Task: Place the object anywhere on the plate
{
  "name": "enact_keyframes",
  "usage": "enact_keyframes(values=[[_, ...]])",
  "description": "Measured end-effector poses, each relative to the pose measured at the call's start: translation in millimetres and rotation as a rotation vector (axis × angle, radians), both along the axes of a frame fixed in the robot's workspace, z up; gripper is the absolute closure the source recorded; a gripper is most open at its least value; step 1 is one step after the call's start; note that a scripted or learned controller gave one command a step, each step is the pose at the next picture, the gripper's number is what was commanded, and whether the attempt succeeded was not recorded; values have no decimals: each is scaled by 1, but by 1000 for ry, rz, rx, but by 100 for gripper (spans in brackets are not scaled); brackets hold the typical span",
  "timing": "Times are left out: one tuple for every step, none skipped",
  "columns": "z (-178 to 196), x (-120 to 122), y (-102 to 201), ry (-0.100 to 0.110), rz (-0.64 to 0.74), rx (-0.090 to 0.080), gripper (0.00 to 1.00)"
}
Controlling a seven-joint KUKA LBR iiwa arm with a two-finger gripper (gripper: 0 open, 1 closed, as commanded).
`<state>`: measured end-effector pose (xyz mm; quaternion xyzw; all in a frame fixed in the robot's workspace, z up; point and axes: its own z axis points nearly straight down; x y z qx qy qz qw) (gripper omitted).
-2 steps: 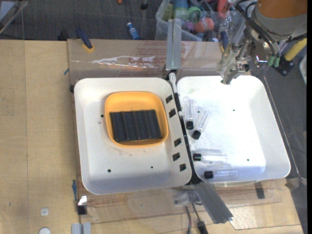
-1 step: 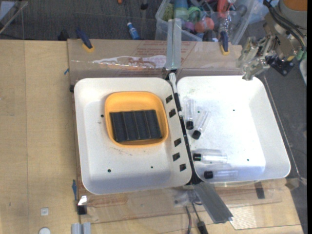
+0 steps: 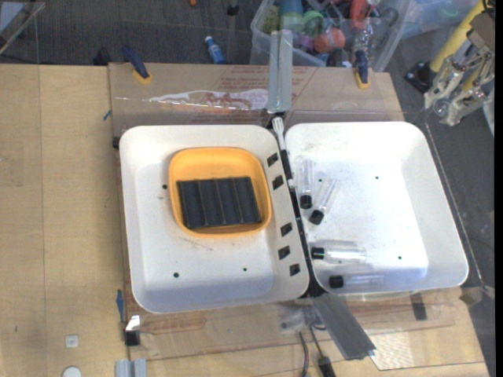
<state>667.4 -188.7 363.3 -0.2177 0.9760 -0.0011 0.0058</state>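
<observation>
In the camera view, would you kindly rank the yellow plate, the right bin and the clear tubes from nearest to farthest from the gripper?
From the gripper, at the upper right beyond the bins:
1. The right bin, its far right corner closest.
2. The clear tubes, along that bin's left side.
3. The yellow plate, in the left bin, carrying a dark ribbed block.

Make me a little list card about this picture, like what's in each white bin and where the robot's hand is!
left bin: holds a yellow plate
on the plate: a black ridged block, lying flat
right bin: several clear tubes with black caps, near its left side
gripper: up at the right edge, outside the bins, away from the tubes
behind the bins: a clear box of colourful toys
task state: block already rests on the plate
</observation>
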Motion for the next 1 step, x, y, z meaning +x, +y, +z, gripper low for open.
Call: enact_keyframes(values=[[51,0,-29,1,340,-2,100]])
